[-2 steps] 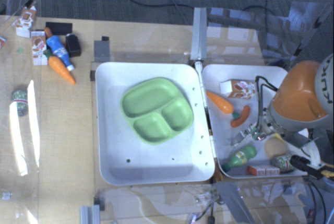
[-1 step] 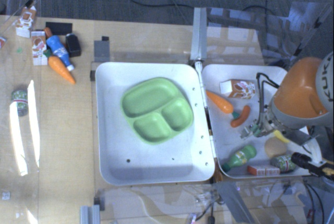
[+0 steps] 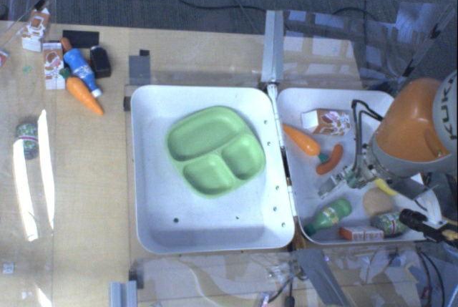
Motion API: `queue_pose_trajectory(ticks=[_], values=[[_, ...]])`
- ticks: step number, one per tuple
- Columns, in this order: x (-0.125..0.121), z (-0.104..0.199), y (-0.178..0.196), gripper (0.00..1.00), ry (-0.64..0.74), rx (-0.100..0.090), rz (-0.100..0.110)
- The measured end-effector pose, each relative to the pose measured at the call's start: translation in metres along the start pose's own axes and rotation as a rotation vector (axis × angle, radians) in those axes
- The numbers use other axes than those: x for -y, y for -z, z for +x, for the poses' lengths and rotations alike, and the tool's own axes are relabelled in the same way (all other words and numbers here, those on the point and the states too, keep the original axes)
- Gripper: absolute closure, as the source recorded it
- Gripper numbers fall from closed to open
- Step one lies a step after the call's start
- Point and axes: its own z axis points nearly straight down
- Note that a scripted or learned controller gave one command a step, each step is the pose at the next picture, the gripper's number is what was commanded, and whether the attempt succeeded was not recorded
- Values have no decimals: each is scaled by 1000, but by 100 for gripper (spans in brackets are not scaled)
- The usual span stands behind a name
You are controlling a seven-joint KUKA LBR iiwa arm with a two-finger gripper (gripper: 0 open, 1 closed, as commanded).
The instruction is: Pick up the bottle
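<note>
- Pincer (image 3: pixel 342 182) hangs low in the right bin (image 3: pixel 309 101); its grip can't be made out.
- Green bottle (image 3: pixel 328 217) lies tilted near the bin's front edge, just below the pincer.

You can read little here. On the arm (image 3: pixel 438 119), at the right edge, the dark letters "KU" stand on its grey casing above the orange band. The printing on the small carton (image 3: pixel 327 122) and on the green bottle's (image 3: pixel 328 216) label is too small to read.
</note>
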Motion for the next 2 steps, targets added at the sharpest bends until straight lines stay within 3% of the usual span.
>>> queue_pose_trajectory(ticks=[1,2], values=[[-33,15,38,0,-175,-8,18],[1,31,-9,0,-319,-3,5]])
